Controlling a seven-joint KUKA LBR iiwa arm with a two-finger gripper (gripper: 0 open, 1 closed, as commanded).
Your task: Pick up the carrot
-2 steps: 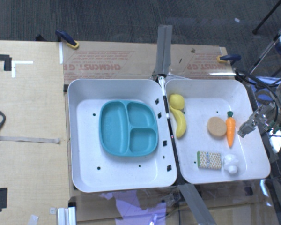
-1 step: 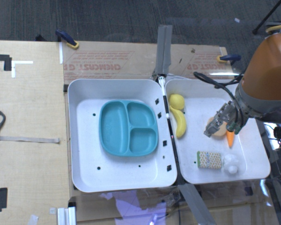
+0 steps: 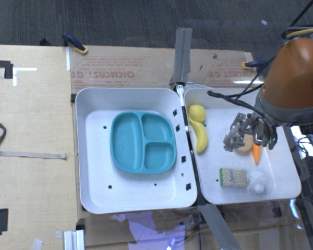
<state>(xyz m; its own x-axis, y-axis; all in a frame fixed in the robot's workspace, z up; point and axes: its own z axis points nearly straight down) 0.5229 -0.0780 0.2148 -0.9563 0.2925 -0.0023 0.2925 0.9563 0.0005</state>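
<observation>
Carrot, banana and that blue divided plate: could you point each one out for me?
carrot (image 3: pixel 257 154): camera view, on its orange body below the gripper.
banana (image 3: pixel 200 136): camera view, mid-curve of the yellow fruit.
blue divided plate (image 3: pixel 126 139): camera view, on its large left compartment.

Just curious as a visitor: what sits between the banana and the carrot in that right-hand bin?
In the camera view, the gripper and a tan roundish item beneath it lie between the banana and the carrot.

Smooth plastic, bare wood, dull metal

The white bins (image 3: pixel 83 155) and teal tray (image 3: pixel 143 142) look like smooth plastic; the desk (image 3: pixel 31 113) is pale matt wood, the gripper (image 3: pixel 241 134) dull grey metal, the carrot (image 3: pixel 256 154) matt orange.
</observation>
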